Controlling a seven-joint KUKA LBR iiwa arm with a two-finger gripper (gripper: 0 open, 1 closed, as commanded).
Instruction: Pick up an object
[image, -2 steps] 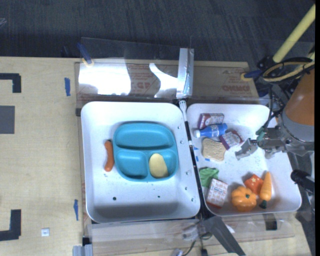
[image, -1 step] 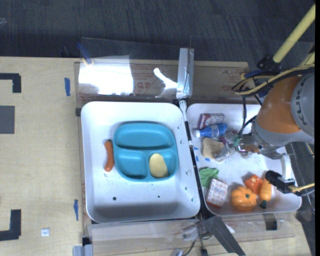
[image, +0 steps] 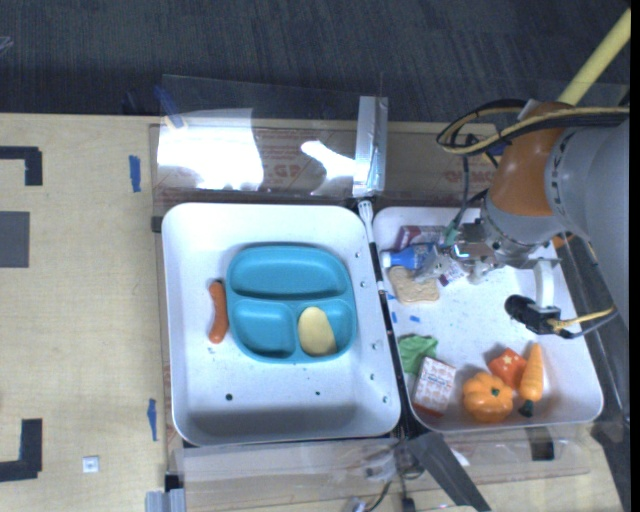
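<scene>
The arm (image: 560, 180) reaches in from the right and bends down over the far left corner of the right bin (image: 585, 395), so the gripper (image: 452, 258) sits among the clutter there, near a blue item (image: 408, 258) and just above a tan slice (image: 417, 288). The wrist hardware covers the tip and the view is blurred at that spot, so I cannot tell how the gripper stands or whether it has anything; probably it is working on the blue item or the slice, judged from position alone. Other candidates lie well apart along the near edge of the same bin: a green piece (image: 417, 350), a small carton (image: 434, 386), an orange pumpkin (image: 487, 396), a red piece (image: 507, 364) and a carrot (image: 532, 372). The left bin (image: 190, 300) holds a blue tray (image: 285, 300) with a yellow lemon (image: 317, 331) in one compartment and an orange sausage (image: 217, 312) beside the tray, likely the drop side. No lift is evident yet.
</scene>
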